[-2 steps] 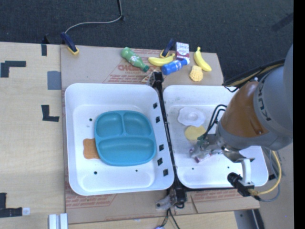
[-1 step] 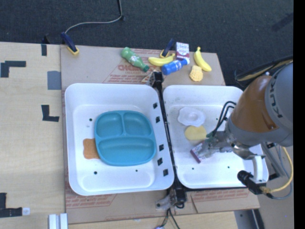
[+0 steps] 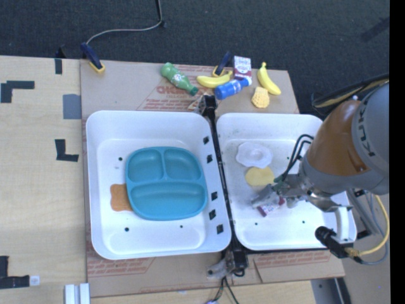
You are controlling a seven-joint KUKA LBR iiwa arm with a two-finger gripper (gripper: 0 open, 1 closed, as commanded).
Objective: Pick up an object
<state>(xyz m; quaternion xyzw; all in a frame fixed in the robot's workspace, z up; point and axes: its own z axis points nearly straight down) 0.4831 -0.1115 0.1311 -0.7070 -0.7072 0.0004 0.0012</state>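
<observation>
Gripper (image 3: 273, 198) low in right white bin (image 3: 266, 236); jaws' state unclear. Small pink-and-grey packet (image 3: 266, 206) lay directly beneath, slanted.

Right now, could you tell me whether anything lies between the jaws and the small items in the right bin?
Nothing visible does. The gripper is low in the right bin, right at the yellow piece and a small pink item.

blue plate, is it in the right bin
No, the blue plate lies in the left bin, partly over an orange item; the right bin holds the end effector.
</observation>
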